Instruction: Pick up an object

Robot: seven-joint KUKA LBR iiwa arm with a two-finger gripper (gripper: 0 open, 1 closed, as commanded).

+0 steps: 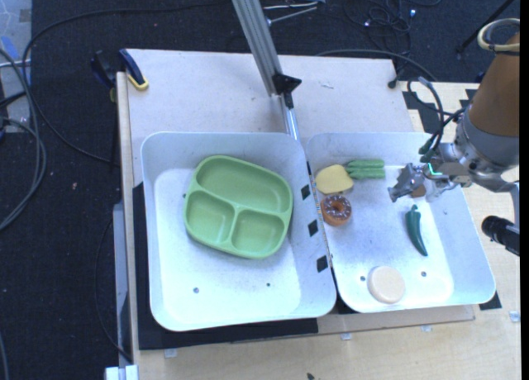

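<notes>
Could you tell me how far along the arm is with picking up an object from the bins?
Done: the gripper is over the right bin, above the green pepper. In hand: nothing shows between its fingers. Left: close on an item and lift it. The pepper, the donut, the yellow piece, the green stalk and the cream disc all lie on the bin floor; the green tray sits in the left bin.

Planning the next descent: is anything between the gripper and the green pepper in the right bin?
Nothing visible does. The gripper hovers just above the green pepper, with bare bin floor between them. The donut and the pale round disc lie off to the sides.
</notes>
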